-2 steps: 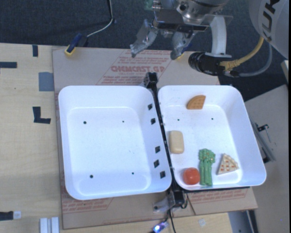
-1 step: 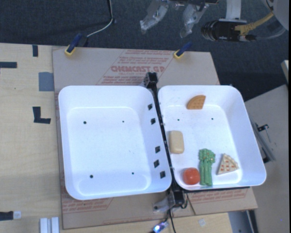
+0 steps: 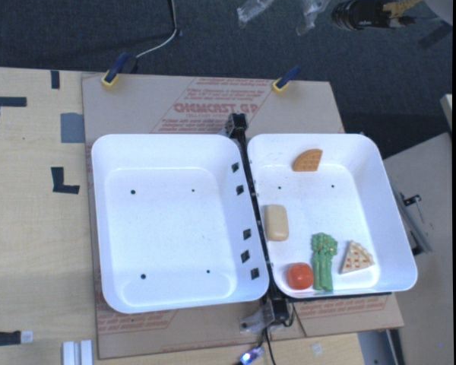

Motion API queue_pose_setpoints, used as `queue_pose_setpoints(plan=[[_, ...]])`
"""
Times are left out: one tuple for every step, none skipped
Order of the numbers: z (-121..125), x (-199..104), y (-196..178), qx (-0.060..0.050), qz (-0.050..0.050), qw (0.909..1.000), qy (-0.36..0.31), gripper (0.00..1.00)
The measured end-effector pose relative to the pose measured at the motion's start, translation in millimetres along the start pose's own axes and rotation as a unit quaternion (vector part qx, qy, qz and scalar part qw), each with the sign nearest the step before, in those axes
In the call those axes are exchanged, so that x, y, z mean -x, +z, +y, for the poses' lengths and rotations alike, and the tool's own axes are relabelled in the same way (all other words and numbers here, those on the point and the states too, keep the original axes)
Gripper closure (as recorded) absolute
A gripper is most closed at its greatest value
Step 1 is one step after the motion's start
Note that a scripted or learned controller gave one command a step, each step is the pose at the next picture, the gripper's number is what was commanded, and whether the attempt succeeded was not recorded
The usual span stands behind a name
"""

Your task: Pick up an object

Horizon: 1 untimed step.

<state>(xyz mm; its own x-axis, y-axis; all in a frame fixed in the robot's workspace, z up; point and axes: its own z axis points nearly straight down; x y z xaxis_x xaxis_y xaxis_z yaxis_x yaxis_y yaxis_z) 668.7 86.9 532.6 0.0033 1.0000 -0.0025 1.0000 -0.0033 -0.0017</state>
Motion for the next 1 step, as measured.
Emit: queue_pose_setpoints(plan=[[-102.6, -17.0, -4.2, 0.001, 0.002, 1.0, -0.004, 0.0]])
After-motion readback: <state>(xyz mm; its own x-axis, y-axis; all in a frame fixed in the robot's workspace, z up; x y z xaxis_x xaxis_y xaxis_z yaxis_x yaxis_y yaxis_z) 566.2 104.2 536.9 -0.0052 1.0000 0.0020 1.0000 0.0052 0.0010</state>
